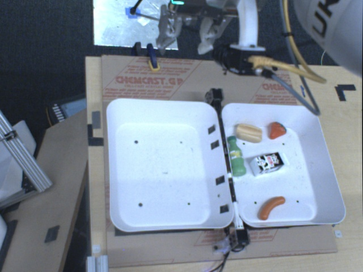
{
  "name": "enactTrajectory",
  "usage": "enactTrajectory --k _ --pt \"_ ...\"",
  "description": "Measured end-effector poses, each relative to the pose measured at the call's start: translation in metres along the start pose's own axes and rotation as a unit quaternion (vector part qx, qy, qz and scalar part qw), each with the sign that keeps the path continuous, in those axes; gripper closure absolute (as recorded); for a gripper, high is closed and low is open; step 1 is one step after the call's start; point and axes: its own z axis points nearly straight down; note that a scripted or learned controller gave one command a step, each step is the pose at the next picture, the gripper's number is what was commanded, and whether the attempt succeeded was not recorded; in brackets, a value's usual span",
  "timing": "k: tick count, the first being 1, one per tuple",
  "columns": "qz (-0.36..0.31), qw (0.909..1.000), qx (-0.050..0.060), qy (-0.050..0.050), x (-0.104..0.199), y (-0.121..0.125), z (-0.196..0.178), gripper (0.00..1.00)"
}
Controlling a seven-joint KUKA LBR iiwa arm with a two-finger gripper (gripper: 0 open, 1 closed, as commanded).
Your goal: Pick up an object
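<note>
The gripper point(187, 35) is hanging high over the bench's far edge, well apart from both bins, fingers spread wide and gripping nothing. In the right bin point(323, 152), a bun point(249, 132), a strawberry point(277, 130), a green bottle point(236, 157), a carton point(267, 163) and a sausage point(271, 207) are lying. The left bin point(113, 152) is sitting beside it.
</note>
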Motion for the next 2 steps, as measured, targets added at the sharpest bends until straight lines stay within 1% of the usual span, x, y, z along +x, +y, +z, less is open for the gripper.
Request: enactTrajectory --k 1,2 --pt "-0.001 1.0000 -0.001 0.000 0.000 0.000 -0.011 1.00" --pt "0.009 0.9999 0.005 -0.003 -0.004 0.069 0.027 1.00"
